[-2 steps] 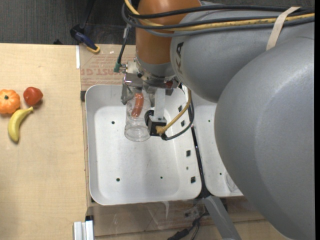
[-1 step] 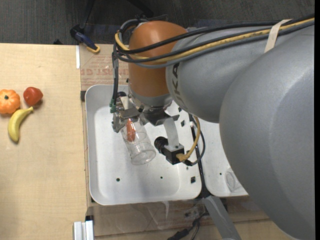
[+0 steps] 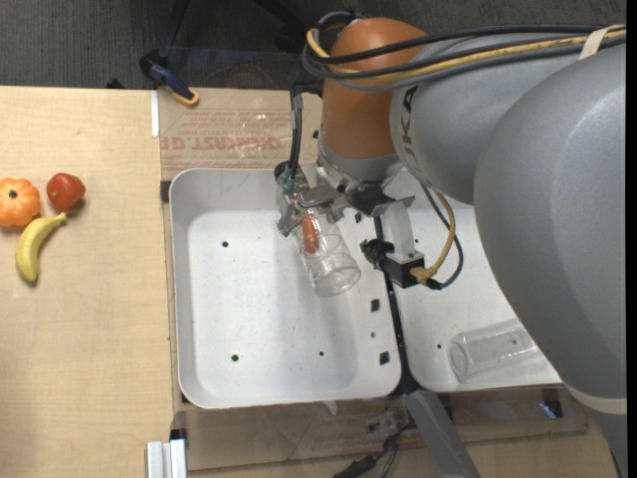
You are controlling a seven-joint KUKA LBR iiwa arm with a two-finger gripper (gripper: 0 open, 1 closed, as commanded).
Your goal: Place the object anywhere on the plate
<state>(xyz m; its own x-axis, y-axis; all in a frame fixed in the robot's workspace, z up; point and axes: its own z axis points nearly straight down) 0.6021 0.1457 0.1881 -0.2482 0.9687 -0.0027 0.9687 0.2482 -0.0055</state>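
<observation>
Camera view: hand (image 3: 311, 231) grasping clear plastic cup (image 3: 333, 267) (tilted, see-through) over white bin (image 3: 199, 297).

Large smooth grey rounded arm casing (image 3: 537, 167), glossy. Wide shiny orange band (image 3: 370, 78) above wrist. Bundle of yellow and black cables (image 3: 478, 43) along arm's far side, looping over band. Pale tape strip (image 3: 600, 40) around bundle. Small silver metal gripper (image 3: 311, 225) below wrist.
</observation>
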